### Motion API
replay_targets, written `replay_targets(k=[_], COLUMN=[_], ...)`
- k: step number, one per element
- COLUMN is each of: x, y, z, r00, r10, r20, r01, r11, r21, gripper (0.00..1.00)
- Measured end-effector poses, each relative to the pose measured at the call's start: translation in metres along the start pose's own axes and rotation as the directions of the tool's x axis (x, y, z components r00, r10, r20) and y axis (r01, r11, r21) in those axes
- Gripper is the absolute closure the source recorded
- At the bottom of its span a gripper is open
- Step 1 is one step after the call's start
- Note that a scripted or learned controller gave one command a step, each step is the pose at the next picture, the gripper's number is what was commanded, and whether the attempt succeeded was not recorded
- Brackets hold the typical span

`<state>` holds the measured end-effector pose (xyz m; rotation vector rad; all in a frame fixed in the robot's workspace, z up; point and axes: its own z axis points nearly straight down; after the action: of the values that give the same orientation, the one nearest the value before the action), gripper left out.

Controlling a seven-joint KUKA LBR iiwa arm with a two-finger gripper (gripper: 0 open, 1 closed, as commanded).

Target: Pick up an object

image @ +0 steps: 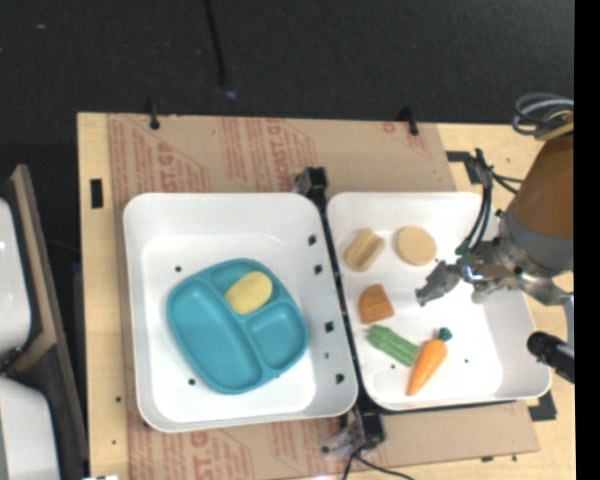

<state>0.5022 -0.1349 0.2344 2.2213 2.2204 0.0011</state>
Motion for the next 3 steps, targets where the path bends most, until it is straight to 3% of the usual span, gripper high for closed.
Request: replay_targets(k=[1,2,3], x=[0.025,0.040,0.037], y=[0.065,0.102,0.076], z=[0.061,0.138,0.134], r00=[1.000,1.000,1.000], r10=[-0.003,-0.001,0.001], r20=[0.000,-0.001,0.000], r01=[0.003,0.001,-0.001], r11=[1.000,1.000,1.000], r21=[0.004,0.007,0.001], gripper=[0.00,0.00,0.00])
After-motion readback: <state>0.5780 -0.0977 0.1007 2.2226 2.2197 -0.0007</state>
